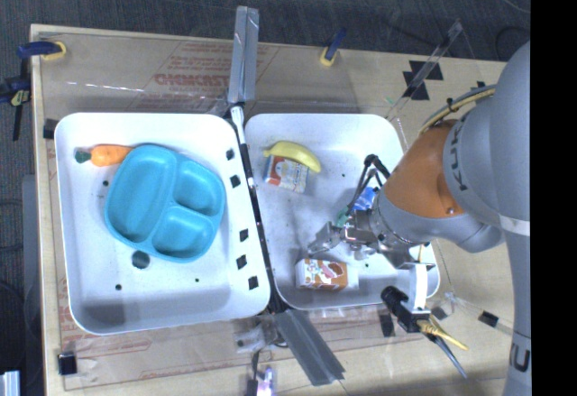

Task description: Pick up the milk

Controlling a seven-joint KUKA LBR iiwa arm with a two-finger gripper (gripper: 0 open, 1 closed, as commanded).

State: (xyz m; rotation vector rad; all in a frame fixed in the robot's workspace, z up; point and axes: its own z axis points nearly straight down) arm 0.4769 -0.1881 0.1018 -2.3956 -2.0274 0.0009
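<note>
**White bins, milk not yet lifted**

White plastic bins sit side by side at the frame's centre. The right bin (383,128) holds a banana (293,153) and a small carton (287,174) near its upper left, and a second carton, likely the milk (323,273), lying on its side near the lower edge. The gripper (347,236) hangs just above and right of the milk; whether it is spread or closed cannot be told. Nothing appears to be held, so the grasp and lift remain. The milk lies close to the bin's lower wall, leaving little room there; the bin's middle is open. The left bin (72,205) holds a blue tray (167,200) and a carrot (108,153).
</note>
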